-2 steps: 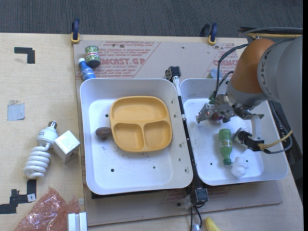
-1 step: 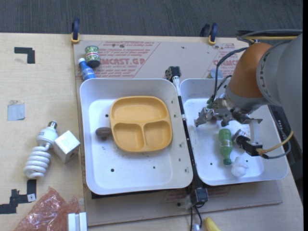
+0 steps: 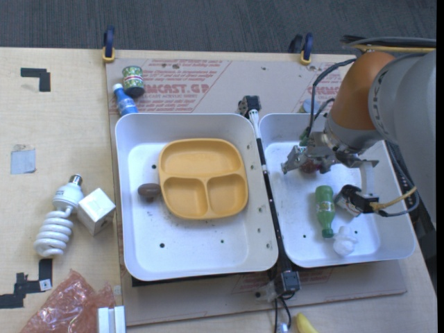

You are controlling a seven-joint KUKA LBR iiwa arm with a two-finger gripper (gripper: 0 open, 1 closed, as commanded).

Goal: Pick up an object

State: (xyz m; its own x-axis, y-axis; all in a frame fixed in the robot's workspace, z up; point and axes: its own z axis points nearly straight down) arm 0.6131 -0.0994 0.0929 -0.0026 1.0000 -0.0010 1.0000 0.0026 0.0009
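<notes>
Green bottle (image 3: 324,210) lies in the right bin (image 3: 388,245), long axis running up-down the frame, cap toward the bottom. My tool (image 3: 300,159) hovers upper left of it; its spread I cannot tell.

Tray (image 3: 203,186) in left bin (image 3: 132,186); bottle (image 3: 324,210) in right bin (image 3: 291,245); bulb (image 3: 58,217) left of bins.

A white spiral compact fluorescent bulb (image 3: 57,224) lies on the bench left of the bins, touching a small white cube-shaped box (image 3: 96,210). A crumpled reddish transparent plastic bag (image 3: 68,305) sits at the lower left. A small blue-and-white bottle (image 3: 125,101) and a green-labelled can (image 3: 133,80) rest beside each other behind the left bin. Two blue clamps (image 3: 109,44) hold the board's far edge.
</notes>
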